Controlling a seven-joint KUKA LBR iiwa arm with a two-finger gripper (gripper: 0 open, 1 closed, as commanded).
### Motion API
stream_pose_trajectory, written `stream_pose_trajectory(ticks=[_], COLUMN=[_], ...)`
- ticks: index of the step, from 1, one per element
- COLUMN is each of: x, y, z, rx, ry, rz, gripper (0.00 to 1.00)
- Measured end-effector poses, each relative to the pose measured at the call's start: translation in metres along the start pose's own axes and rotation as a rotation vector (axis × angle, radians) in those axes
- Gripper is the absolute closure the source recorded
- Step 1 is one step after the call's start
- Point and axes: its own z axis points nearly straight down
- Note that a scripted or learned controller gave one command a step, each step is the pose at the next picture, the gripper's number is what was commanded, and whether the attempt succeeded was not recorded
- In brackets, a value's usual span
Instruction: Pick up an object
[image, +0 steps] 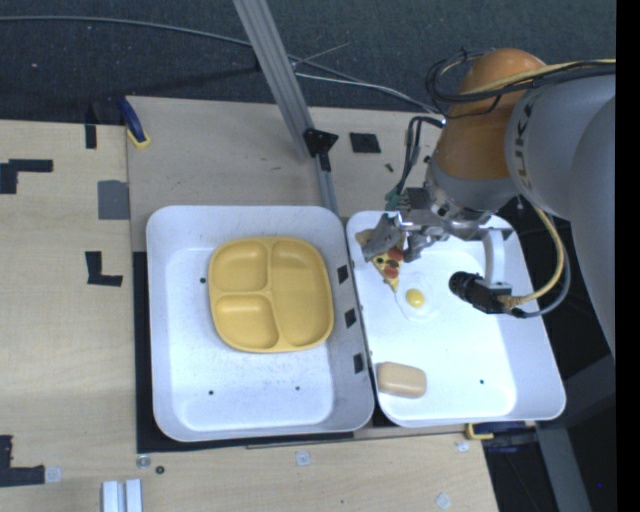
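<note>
The small red-and-yellow object (388, 264) lies near the right bin's (520, 385) far left corner, under the claw (392, 243); whether it is pinched, I cannot tell. Lift slowly, straight up.

Yellow tray (271, 294), tan block (401, 380), white bins (170, 300).

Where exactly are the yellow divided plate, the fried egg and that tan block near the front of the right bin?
yellow divided plate (271, 294): camera view, on the ridge where its compartments meet.
fried egg (416, 298): camera view, on the yolk.
tan block (401, 379): camera view, on the middle of its top face.
</note>
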Motion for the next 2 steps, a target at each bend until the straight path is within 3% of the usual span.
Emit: stream_pose_trajectory(ticks=[2], x=[0.123], y=[-0.001], z=[0.005], rx=[-0.001], ry=[-0.001], rz=[0.000], gripper=[1.00])
